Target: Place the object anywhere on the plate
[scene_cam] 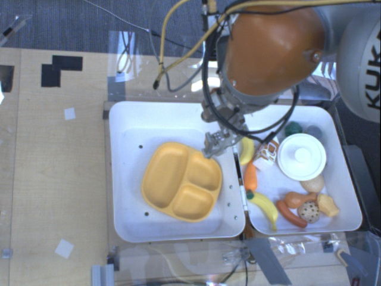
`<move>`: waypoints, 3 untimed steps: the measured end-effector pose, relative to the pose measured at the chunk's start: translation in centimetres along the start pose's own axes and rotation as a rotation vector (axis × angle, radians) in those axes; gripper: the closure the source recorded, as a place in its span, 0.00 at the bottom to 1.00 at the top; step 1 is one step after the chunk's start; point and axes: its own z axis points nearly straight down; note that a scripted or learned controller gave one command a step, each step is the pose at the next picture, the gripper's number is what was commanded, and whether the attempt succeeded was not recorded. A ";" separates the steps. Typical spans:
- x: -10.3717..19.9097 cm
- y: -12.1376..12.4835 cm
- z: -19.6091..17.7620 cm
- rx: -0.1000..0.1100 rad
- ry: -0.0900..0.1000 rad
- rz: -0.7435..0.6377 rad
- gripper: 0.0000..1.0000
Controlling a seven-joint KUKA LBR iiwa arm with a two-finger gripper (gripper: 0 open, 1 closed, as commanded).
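The claw (215,143) hung over the yellow plate's (181,180) upper right rim in the left bin (125,159); whether it gripped anything could not be told. Toy food, including a banana (264,206), lay in the right bin (345,177).

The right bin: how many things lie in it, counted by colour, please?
Right bin, as far as the view shows:
Yellow: 2, banana and a piece by the divider
Orange or red: 3
White: 1, bowl
Green: 1
Tan or beige: 3
Red-and-white packet: 1
Total: 11
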 end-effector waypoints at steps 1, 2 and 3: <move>-3.7 3.1 7.7 -0.016 -0.001 -0.063 1.00; -9.9 2.4 -9.3 0.003 -0.004 -0.271 1.00; -10.6 2.4 -2.4 -0.012 0.000 0.042 1.00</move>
